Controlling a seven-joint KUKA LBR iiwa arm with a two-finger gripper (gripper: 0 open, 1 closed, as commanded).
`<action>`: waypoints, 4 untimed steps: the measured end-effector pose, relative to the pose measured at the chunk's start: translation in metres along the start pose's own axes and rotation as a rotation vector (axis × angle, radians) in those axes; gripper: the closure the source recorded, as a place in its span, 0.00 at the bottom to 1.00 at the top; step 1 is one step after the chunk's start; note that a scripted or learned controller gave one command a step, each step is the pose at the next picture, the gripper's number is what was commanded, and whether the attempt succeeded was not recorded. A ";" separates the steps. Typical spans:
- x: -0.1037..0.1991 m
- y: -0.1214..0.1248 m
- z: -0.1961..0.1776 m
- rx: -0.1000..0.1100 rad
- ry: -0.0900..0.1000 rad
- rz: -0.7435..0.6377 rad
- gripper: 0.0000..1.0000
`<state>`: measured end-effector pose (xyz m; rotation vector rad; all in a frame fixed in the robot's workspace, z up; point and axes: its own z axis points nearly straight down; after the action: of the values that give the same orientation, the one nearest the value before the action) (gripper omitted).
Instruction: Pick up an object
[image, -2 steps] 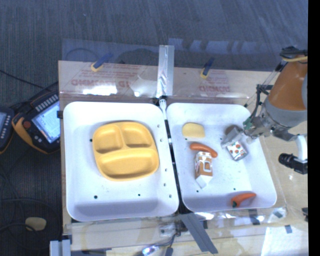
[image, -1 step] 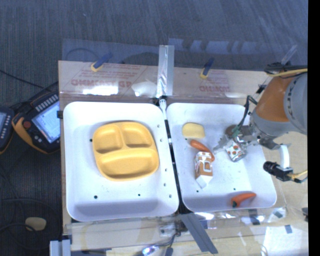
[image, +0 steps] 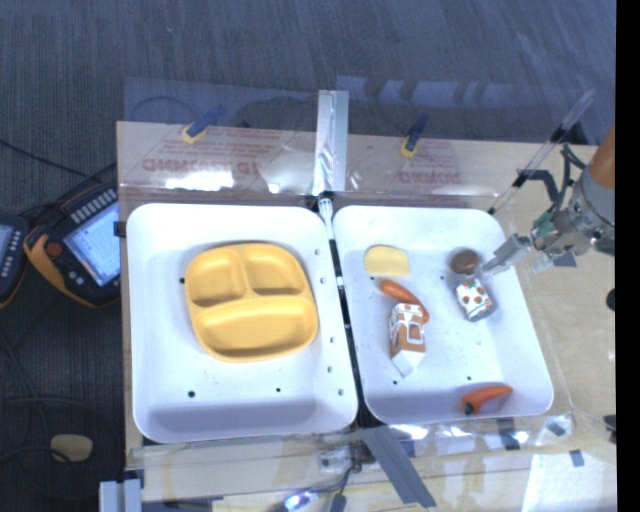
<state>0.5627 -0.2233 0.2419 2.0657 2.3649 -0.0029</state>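
Carton (image: 407, 333), small and white-and-orange, lies near the middle of the right bin (image: 520, 330), at about eight o'clock from my gripper (image: 497, 259), whose state I cannot tell; it looks light and crushable, so I'd pinch its flat sides gently.

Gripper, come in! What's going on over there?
Gripper low at right bin's far right, beside brown round piece. Nothing seen between fingers. Spotted can just below. Path unblocked.

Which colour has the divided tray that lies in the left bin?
The divided tray is yellow. It shows best in the camera view, from above.
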 end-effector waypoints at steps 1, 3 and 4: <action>0.046 0.011 0.075 0.001 0.003 -0.099 0.00; 0.071 0.095 0.130 0.000 0.002 -0.151 0.00; 0.073 0.119 0.153 -0.008 -0.001 0.200 0.00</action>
<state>0.6712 -0.1356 0.0883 2.2871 2.1425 0.0065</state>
